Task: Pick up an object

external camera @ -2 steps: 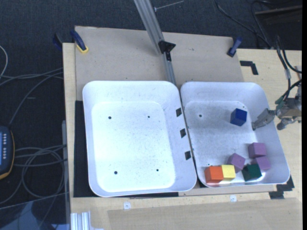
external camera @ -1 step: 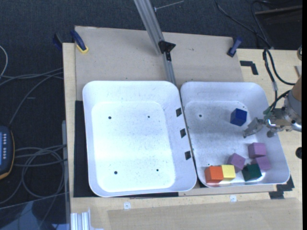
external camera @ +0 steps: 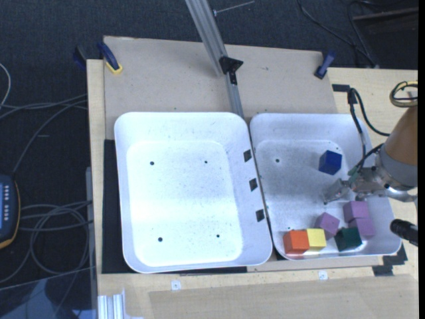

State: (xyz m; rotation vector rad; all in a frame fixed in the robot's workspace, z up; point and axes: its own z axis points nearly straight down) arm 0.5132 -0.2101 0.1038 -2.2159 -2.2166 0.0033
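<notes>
My gripper reaches into the right bin from the right edge and hangs low over its floor. A blue cube lies just behind it, toward the bin's far side. In front of it sit three purple blocks: one small, one at the right and one lower down. Along the bin's front wall lie an orange block, a yellow block and a dark green block. I see nothing held in the gripper.
The left bin stands beside the right one, with a raised divider between them. A metal pole slants over the back of the bench. Cables run along the right edge near the arm.
</notes>
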